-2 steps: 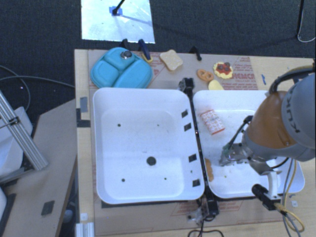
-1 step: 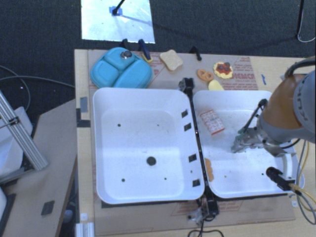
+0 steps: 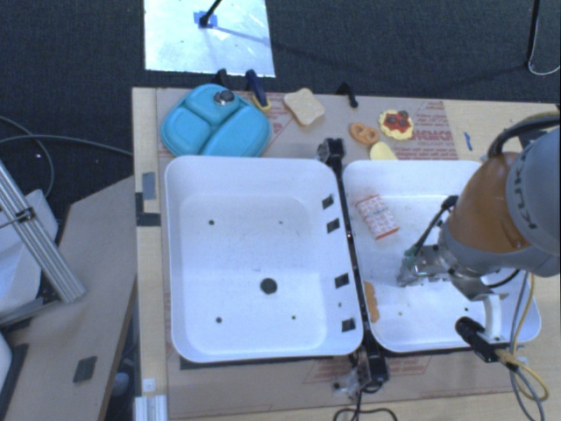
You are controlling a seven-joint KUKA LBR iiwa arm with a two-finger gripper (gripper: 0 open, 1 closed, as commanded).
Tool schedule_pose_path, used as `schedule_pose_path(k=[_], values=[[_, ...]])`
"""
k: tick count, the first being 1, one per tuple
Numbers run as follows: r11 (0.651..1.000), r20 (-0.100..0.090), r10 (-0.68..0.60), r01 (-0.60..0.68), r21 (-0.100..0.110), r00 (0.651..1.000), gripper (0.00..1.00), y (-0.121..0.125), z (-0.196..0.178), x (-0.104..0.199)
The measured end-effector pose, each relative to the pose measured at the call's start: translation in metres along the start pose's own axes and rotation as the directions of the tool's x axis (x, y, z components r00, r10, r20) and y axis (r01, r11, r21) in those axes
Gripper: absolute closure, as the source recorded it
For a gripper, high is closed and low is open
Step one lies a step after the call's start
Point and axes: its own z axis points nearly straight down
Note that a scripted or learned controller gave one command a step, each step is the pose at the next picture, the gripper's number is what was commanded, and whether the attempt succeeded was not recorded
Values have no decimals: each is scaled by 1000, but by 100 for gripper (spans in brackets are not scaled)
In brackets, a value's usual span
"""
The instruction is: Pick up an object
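Observation:
My gripper (image 3: pixel 412 268) hangs low over the middle of the right bin (image 3: pixel 399 333), its metal tip close to the bin floor. A white packet with red print (image 3: pixel 377 216) lies on that bin's floor, up and to the left of the gripper and apart from it. A small orange-brown piece (image 3: pixel 371 302) rests against the bin's left wall, left of the gripper. The arm's orange band and grey body (image 3: pixel 508 209) cover the bin's right part.
The left bin (image 3: pixel 202 182) has only dark spots on its floor. Behind the bins on the bench lie a blue divided plate (image 3: pixel 216 123), a toast slice (image 3: pixel 304 106), a pretzel (image 3: pixel 364 133), a small pizza toy (image 3: pixel 396 124) and a yellow piece (image 3: pixel 382 152).

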Motion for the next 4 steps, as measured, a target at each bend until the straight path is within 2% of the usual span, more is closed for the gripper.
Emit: schedule_pose_path(k=[1, 2, 3, 4], values=[[1000, -10, 1, -1, 2, 1000, 100, -12, 0, -63], [1000, -9, 0, 0, 11, 1000, 100, 12, -1, -96], [1000, 4, 0, 0, 0, 1000, 100, 10, 0, -54], [1000, -1, -1, 1, 8, 1000, 100, 62, -5, -105]])
